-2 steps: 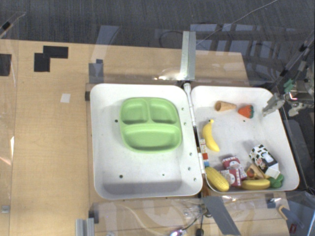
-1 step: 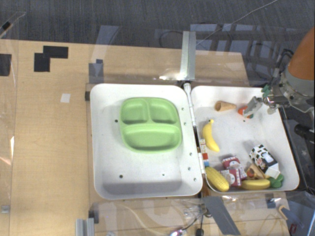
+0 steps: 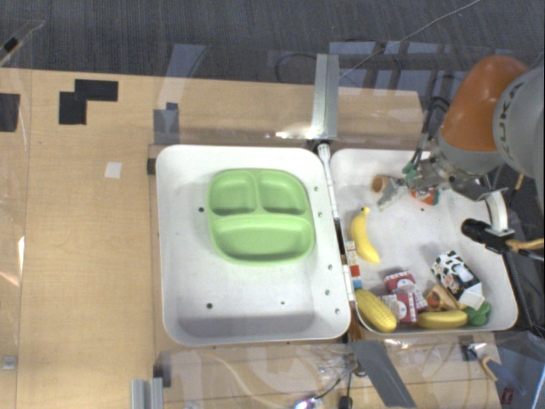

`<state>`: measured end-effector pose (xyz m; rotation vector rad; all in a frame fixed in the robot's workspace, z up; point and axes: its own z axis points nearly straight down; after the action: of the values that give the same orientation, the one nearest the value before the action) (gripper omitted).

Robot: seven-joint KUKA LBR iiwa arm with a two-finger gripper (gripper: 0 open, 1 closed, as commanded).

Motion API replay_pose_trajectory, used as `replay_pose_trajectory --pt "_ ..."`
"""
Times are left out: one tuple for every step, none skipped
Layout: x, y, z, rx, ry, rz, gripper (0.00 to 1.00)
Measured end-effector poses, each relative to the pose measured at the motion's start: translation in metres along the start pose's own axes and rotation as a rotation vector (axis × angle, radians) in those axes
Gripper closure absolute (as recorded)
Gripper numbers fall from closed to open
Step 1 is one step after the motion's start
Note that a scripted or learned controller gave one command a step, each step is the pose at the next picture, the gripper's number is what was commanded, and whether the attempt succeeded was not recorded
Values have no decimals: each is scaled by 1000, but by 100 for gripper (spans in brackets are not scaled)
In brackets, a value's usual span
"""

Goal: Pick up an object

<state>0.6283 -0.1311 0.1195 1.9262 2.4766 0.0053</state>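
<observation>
One orange blur (image 3: 424, 197), perhaps touching tool (image 3: 398, 187)

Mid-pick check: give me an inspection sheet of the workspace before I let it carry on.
Surface: wooden bench bearing a left bin and a right bin, both white.
Job's things: all in the right bin: banana, corn, red packets, cow-print box, yellow piece, and an orange item beside the gripper.
Clutter: green plate in the left bin.
Grippers: gripper low over the back of the right bin; grasp cannot be told.
Cables: thin cable across the floor behind the bench.
Surroundings: grey carpet; black marks on the bench.
</observation>
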Motion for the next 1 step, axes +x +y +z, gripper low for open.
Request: replay_pose_trajectory --pt "-36 -23 29 -7 -5 -346 0"
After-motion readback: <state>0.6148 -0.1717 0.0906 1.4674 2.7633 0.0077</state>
